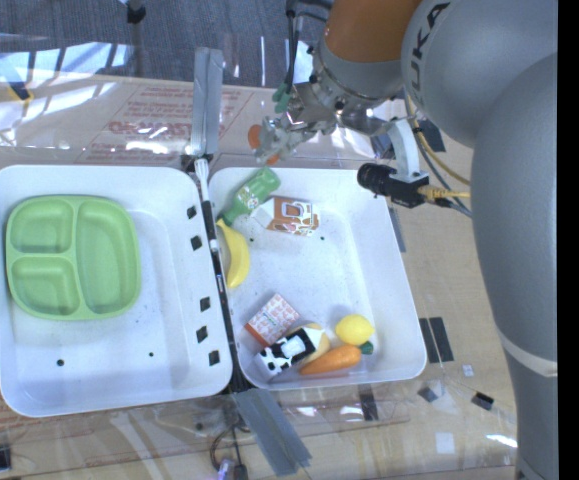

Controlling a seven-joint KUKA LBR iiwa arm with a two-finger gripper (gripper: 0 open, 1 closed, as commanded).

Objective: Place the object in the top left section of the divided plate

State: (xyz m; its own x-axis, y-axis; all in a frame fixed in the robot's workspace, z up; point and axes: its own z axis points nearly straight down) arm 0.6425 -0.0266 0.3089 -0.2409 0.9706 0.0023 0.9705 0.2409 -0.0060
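A light green divided plate (72, 258) lies in the left bin (89, 393), with its top left section (39, 226) bare. My gripper (277, 133) hangs over the far rim of the right bin (394, 288), just above a green bottle (252, 193). A small orange shape sits at the gripper's left side; I cannot tell what it is or whether it is held. The loose objects all lie in the right bin.
The right bin holds a banana (234, 255) by the divider, an orange and white carton (294, 215), a red and white box (272, 320), a black and white cow toy (291, 353), a carrot (331, 360) and a lemon (355, 329). The arm's grey body covers the right side.
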